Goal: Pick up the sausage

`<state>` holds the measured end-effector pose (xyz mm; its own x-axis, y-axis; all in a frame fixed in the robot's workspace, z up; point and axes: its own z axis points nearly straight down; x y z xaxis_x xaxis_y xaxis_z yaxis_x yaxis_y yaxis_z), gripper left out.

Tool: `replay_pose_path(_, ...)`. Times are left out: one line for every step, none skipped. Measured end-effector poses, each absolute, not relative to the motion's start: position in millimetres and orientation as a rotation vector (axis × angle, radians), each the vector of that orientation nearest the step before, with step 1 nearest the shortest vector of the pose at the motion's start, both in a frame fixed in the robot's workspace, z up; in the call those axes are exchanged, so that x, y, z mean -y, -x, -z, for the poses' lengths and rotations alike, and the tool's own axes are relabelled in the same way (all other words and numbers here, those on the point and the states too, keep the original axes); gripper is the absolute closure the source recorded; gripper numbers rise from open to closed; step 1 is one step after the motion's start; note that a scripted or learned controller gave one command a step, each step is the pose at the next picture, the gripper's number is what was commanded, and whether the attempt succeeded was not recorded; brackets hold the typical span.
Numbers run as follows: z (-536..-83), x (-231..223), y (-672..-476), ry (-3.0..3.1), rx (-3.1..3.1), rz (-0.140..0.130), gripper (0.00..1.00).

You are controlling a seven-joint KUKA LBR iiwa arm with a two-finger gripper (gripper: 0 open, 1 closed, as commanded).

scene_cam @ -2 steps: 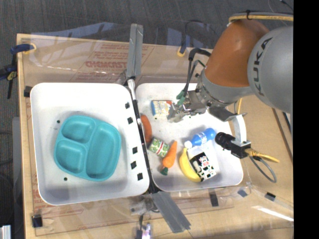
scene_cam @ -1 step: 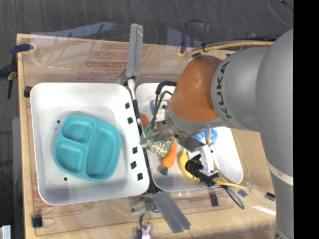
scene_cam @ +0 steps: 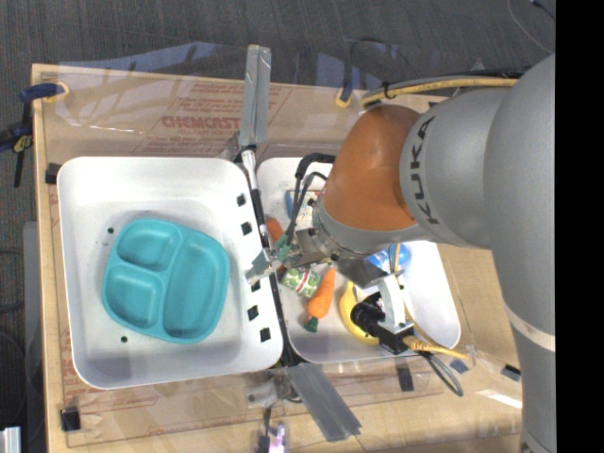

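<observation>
My gripper (scene_cam: 286, 251) is down in the right bin (scene_cam: 444, 324), close to its left wall, under the orange wrist band (scene_cam: 373, 173). A small reddish-orange piece (scene_cam: 274, 226), probably the sausage, peeks out just above the gripper by the bin wall; most of it is hidden. I cannot make out anything between the fingers. Just below the gripper lie a green-and-red printed item (scene_cam: 300, 279) and an orange carrot (scene_cam: 322, 296).
A yellow object (scene_cam: 361, 315) and a blue one (scene_cam: 393, 256) lie partly under the arm in the right bin. The left bin (scene_cam: 85, 187) holds a teal divided plate (scene_cam: 167, 278). The bulky grey arm covers the right side of the view.
</observation>
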<state>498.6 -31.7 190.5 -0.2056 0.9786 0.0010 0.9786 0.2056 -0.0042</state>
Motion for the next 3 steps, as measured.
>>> replay_pose_path(-191,75,-553.4,2.294,2.145,-0.003,0.00)
replay_pose_path(-135,99,-588.0,2.267,2.186,0.000,0.00)
replay_pose_path(-96,110,-600.9,2.383,2.072,-0.007,0.00)
